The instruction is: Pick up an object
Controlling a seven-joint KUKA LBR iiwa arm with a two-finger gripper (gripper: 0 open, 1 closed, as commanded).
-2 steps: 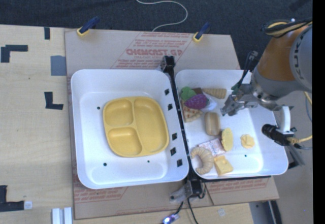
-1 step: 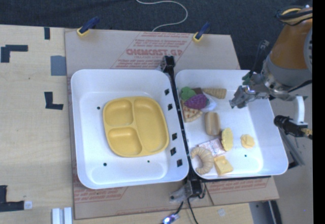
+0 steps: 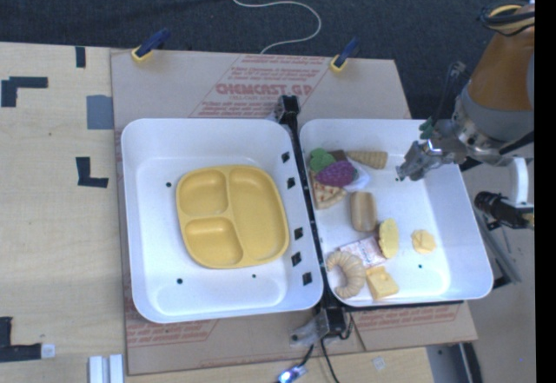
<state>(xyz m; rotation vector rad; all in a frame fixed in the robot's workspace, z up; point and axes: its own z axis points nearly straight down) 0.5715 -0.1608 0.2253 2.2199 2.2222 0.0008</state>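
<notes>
The right bin (image 3: 452, 199) holds several toy foods: a purple grape bunch (image 3: 337, 173), a green piece (image 3: 321, 158), a waffle wedge (image 3: 327, 194), a tan cone (image 3: 368, 159), a bread roll (image 3: 362, 210), a yellow corn piece (image 3: 388, 238), a small yellow piece (image 3: 423, 241), a croissant (image 3: 348, 272) and a cheese cube (image 3: 381, 283). My gripper (image 3: 412, 166) hangs over the bin's upper right part, right of the tan cone and apart from it. I see nothing between its fingers.
The left bin (image 3: 143, 199) holds a yellow divided plate (image 3: 232, 215). Both bins rest on a cardboard sheet (image 3: 252, 86) with blue-yellow clamps at its far corners. A white cable (image 3: 278, 12) curls on the dark floor beyond. Black clips run along the wall shared by the bins.
</notes>
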